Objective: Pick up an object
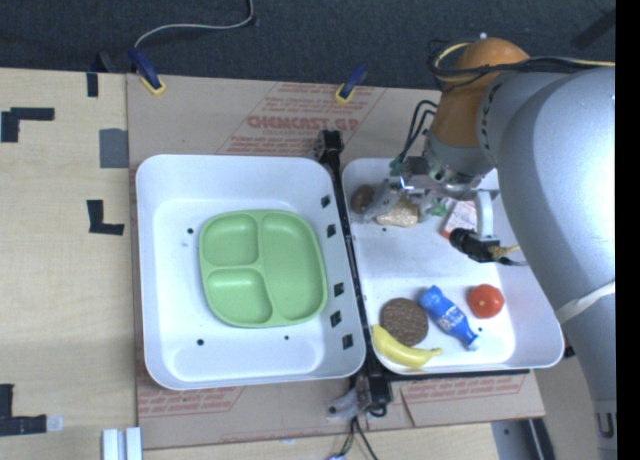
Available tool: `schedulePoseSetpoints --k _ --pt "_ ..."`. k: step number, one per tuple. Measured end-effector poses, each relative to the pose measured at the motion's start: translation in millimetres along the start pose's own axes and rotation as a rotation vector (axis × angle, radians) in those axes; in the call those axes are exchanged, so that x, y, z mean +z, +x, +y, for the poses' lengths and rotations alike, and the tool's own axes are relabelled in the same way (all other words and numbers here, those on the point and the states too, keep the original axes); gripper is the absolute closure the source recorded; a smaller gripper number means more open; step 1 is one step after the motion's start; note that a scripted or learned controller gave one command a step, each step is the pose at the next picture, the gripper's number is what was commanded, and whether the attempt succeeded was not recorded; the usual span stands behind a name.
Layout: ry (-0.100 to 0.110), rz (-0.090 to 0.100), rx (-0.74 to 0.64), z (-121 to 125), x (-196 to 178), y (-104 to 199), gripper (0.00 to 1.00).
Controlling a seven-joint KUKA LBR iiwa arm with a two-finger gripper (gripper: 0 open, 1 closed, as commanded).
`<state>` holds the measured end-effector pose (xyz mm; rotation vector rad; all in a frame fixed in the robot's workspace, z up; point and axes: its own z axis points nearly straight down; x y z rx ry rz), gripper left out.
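Bench (60,248): pale wood top with black tape marks at far L. A brown cardboard sheet (290,118) lies under both bins.
L bin (160,278): white, shallow, set L of centre.
Green plate (263,268): 3 compartments, lies flat in mid L bin, apart from the walls. Sole item in that bin.
R bin (425,268): white, butted against L bin's R wall. Holds all the loose items.
Brown lump (365,196): small, in far-L corner of R bin, close to the wall. Kind unclear.
Banana (405,350): yellow, near-L corner of R bin, along the front wall, touching or just below the brown disc.
Tan piece (398,216): bread-like, flat on bin floor, just R of brown lump. Nearest pick candidate, lying directly at the gripper.
Brown disc (404,320): round, flat, just L of blue bottle.
Gripper (412,194): low over far part of R bin, right at tan piece's far edge. Contact unclear. Open/closed state: cannot tell, the wrist hardware blocks it. No item seen held.
Blue bottle (447,316): lying on its side, slanted, btwn brown disc and tomato.
Red-white item (460,216): flat, R of gripper, partly hidden. Kind unclear.
Tomato (486,300): red, round, near R wall, just R of bottle.
Arm (560,168): grey with an orange band (465,113), enters from R over R bin's far-R side.
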<state>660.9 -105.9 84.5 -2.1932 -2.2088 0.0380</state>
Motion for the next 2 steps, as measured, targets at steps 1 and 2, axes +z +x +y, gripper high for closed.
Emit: schedulePoseSetpoints --k 1,2 --pt "0.002 -0.006 0.002 0.4 0.7 3.3 0.0" --pt "0.007 -0.01 0.004 -1.4 -7.8 1.3 1.0"
